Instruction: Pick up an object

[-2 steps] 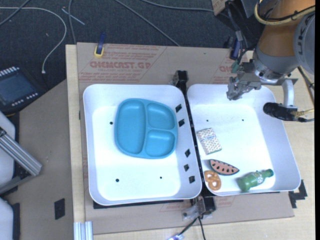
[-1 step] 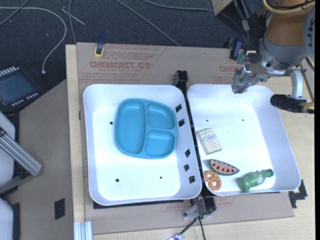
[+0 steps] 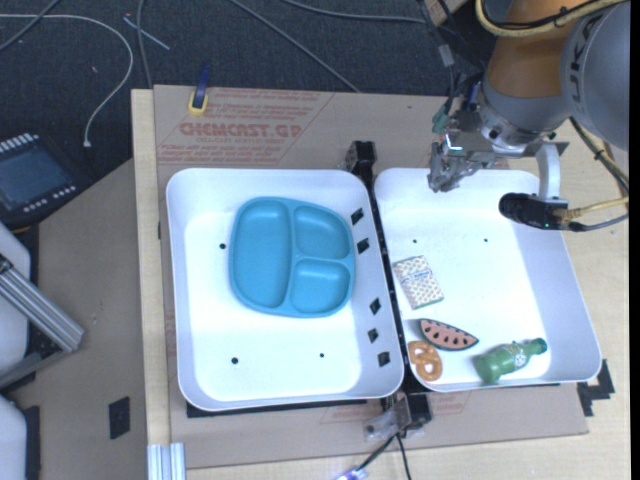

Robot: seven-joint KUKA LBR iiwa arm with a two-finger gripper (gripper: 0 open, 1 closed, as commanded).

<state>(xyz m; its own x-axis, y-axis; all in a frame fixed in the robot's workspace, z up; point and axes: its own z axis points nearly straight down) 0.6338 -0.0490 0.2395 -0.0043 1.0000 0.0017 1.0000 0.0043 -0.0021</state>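
My gripper (image 3: pixel 446 175) hangs over the far left corner of the right bin (image 3: pixel 560 268), its dark fingers pointing down with nothing seen between them. Well nearer the camera, in the same bin, lie a small checkered packet (image 3: pixel 418 280), a watermelon slice (image 3: pixel 448 334), a pretzel (image 3: pixel 425 360) and a green bottle (image 3: pixel 507 359) on its side. All of them sit apart from the gripper.
A blue divided plate (image 3: pixel 291 256) rests in the left bin (image 3: pixel 200 298). A row of black clips (image 3: pixel 371 268) runs along the divider between the bins. Cables trail across the dark floor behind the bench, and a black sensor (image 3: pixel 532 209) juts from the wrist.
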